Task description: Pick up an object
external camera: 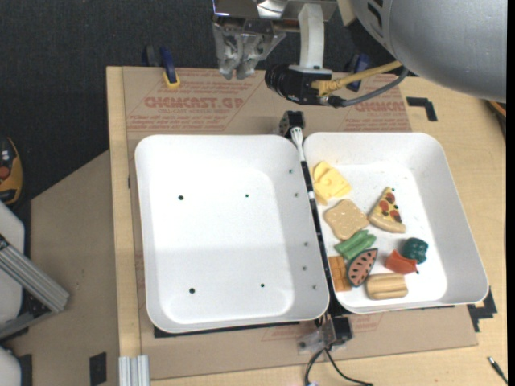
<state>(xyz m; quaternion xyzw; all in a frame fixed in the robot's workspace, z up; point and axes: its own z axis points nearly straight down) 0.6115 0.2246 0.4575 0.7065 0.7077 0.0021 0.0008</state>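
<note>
Gripper (239, 64) hangs high w/ fingers slightly apart, nothing held; toy food (366, 240) packed tight, so grab may slip.

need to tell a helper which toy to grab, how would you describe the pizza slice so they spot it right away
Look in the right-hand white bin, where a cluster of small plastic toy foods lies. The tan triangular pizza slice with red dots sits at the cluster's upper right, beside the tan bread slice. It alone is a wedge with red spots on top.
</note>
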